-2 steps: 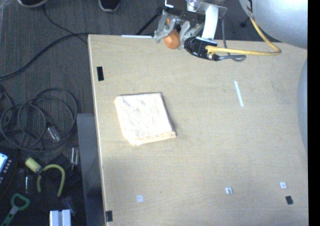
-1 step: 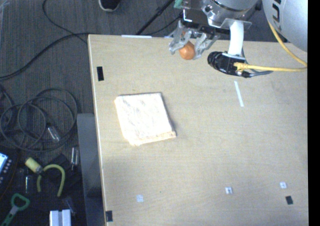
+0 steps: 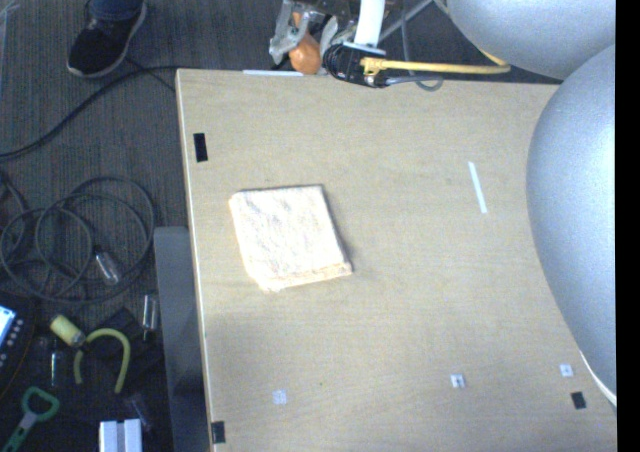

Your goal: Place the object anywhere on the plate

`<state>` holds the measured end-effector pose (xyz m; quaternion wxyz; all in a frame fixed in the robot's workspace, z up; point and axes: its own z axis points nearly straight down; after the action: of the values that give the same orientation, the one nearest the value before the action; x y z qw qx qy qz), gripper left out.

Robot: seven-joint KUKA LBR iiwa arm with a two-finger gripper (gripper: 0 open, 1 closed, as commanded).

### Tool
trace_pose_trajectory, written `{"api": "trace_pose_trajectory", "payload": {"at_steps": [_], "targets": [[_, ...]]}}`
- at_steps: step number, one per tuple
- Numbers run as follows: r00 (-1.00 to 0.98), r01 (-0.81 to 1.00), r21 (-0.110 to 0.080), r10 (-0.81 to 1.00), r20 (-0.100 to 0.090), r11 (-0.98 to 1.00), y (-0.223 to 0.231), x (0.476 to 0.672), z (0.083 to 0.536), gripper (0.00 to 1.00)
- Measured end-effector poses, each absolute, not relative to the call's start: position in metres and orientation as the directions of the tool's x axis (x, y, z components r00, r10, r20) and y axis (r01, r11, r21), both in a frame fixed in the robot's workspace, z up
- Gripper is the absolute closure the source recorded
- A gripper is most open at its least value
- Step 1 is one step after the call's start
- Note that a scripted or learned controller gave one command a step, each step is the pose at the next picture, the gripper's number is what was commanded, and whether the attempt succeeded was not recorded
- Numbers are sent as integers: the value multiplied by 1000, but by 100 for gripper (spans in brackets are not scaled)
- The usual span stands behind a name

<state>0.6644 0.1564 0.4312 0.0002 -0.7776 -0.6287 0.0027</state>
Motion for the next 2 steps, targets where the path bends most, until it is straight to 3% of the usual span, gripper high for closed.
{"api": "trace_pose_trajectory", "payload": {"at_steps": [1,2], "targets": [[-342,940,-3,940,-1,342,153,619,432,100],[-316,949,-3,949,-1,316,94,584,433,100]]}}
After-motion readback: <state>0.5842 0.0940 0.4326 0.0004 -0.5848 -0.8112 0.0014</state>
